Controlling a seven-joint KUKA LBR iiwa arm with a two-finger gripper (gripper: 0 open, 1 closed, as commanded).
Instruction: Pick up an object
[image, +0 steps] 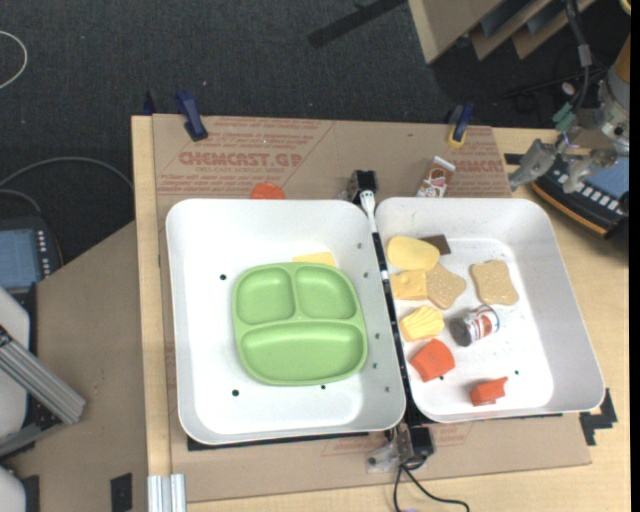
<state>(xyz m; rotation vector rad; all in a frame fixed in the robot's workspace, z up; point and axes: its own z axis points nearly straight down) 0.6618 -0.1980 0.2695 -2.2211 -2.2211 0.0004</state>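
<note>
Gripper (548, 160) well apart from can (476, 326).

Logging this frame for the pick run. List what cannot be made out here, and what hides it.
- Pincer: camera view, at the top right edge; blurred and partly cut off, so its opening cannot be told.
- Yellow piece: mostly hidden behind the green divided plate; shape unclear.
- Dark piece: partly covered by the yellow food item.
- Small can: label too small to read.
</note>
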